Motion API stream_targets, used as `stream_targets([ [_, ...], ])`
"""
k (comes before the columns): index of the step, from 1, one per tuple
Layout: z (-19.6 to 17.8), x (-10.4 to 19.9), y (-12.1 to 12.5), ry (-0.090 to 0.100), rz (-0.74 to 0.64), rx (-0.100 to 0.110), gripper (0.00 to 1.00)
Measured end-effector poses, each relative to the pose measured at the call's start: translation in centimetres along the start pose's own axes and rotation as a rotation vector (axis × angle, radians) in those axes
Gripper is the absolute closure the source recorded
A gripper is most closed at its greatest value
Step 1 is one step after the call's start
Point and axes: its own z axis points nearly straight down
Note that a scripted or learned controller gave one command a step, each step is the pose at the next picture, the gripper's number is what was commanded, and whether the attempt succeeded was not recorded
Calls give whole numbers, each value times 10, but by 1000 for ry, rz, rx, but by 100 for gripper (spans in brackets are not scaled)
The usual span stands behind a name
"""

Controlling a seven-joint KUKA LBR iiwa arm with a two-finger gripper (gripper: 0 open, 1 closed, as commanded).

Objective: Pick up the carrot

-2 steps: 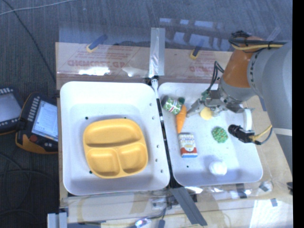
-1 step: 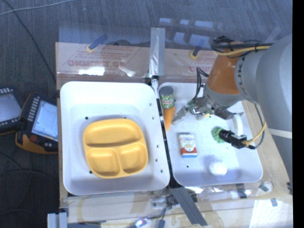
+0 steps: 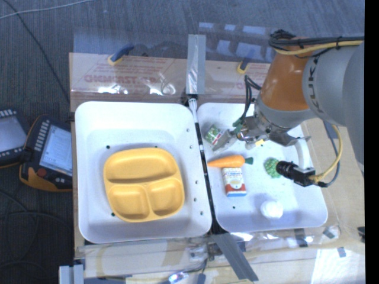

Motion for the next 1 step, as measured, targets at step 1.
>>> stream_targets([
  [1,91,-38,-46,-4,-58,-15,0],
])
